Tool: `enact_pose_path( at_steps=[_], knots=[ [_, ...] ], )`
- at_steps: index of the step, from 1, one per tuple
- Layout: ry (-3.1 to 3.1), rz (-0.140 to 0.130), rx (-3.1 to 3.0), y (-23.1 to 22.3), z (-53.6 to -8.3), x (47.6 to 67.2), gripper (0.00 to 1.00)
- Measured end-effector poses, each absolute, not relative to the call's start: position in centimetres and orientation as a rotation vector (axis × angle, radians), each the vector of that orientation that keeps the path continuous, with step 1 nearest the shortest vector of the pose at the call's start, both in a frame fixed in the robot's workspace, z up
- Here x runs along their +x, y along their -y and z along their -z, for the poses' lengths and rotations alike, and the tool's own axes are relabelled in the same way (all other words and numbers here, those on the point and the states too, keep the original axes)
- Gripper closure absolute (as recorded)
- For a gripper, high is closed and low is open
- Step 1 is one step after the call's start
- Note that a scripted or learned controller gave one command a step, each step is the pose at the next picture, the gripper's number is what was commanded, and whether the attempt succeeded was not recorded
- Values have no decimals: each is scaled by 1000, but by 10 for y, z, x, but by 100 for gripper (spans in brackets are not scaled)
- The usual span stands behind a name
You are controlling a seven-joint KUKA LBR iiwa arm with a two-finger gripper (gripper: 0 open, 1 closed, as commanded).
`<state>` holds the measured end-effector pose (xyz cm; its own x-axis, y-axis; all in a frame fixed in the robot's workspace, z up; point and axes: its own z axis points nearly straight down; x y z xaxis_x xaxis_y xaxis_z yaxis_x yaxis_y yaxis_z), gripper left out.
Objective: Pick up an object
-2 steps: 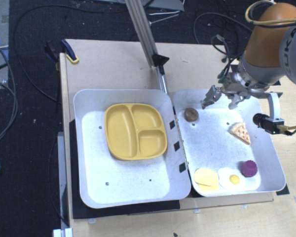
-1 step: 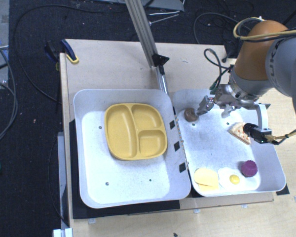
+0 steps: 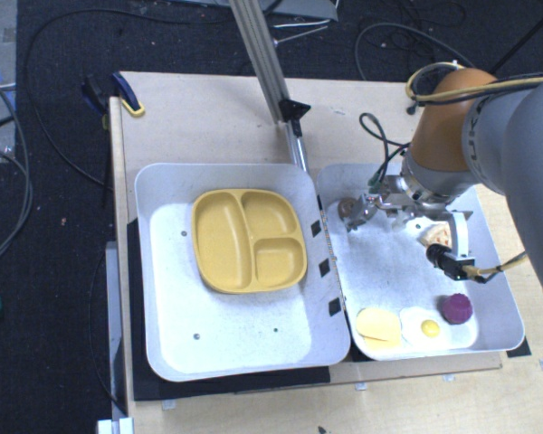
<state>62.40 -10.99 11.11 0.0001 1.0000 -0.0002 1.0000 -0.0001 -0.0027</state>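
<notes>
Over the right bin (image 3: pixel 380 269), upper part: hand (image 3: pixel 407 208) of the grey arm, orange band above the wrist; whether it is apart or together cannot be told. Just beside it, lower right: small pale object (image 3: pixel 437 235), partly hidden. Along the bin's near edge: yellow slice (image 3: pixel 378 325), fried egg (image 3: pixel 426 327), purple ball (image 3: pixel 456 308). Left bin (image 3: pixel 163 333): yellow divided tray (image 3: pixel 249 240). Both bins rest on the counter (image 3: pixel 190 120).
</notes>
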Motion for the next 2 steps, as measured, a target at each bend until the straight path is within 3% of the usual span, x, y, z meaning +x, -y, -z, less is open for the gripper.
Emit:
enact_pose_path(
  at_steps=[1,2],
  knots=[
    [2221,-2,-2221,109,-91,624,0],
    [2223,1,-2224,110,-103,625,100]
  ],
)
